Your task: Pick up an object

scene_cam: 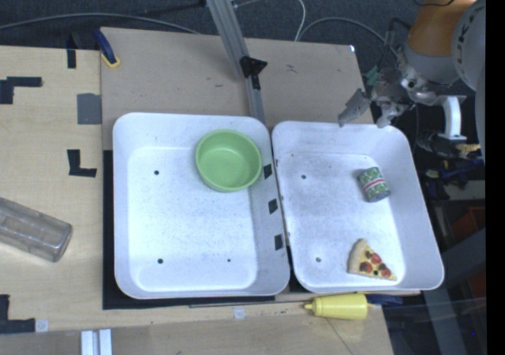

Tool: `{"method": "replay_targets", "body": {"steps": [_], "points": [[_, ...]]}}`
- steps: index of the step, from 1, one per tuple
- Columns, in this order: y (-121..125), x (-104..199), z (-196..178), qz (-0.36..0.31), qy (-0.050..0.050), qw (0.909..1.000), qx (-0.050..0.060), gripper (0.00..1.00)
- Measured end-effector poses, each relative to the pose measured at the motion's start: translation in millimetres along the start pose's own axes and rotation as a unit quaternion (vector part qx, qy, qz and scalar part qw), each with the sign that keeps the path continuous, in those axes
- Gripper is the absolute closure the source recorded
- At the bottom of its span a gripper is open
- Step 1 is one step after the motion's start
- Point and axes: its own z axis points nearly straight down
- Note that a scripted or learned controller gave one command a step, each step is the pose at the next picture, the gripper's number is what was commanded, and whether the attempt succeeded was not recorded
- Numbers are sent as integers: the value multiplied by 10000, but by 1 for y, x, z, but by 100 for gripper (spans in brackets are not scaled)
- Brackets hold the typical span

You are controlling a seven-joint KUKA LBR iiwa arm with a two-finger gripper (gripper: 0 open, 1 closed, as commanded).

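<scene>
A green bowl sits at the back of the left bin. In the right bin a small green and red can lies near the right wall, and a toy pizza slice lies at the front right. My gripper hangs above the back right rim of the right bin, raised well above the objects. Its two fingers are spread apart with nothing between them.
A yellow bottle lies on the bench just in front of the right bin. A clear plastic cylinder rests on the bench at far left. A grey pole slants down to the gap between the bins at the back.
</scene>
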Motion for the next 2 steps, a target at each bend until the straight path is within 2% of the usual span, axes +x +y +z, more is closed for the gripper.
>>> {"method": "replay_targets", "body": {"steps": [1, 2], "points": [[0, 0, 0, 1, -2, 10000, 2, 0], [-6, -5, 62, 7, 4, 10000, 33, 0]]}}
